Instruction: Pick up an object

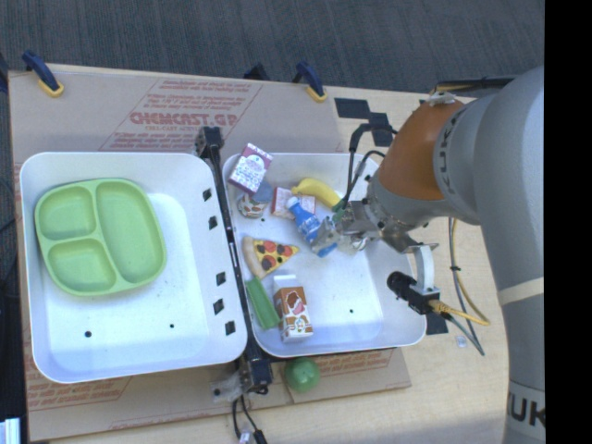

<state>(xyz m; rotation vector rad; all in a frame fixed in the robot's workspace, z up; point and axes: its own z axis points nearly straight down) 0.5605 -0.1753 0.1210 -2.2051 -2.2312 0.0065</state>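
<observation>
I can't tell how my gripper (340, 231) is set over the right bin (370, 326), beside the small blue packet (305, 220), which I judge light, crinkly, slippery; I'd pinch across its narrow middle.

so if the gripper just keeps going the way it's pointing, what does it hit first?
Most likely the blue object: the gripper points left and down into the right bin, already at that object's edge. Depth is unclear from above, so contact can't be confirmed.

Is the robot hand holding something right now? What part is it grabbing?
It cannot be told. The gripper is down in the right bin right beside the blue bottle, but the picture is too blurry to show anything held.
</observation>
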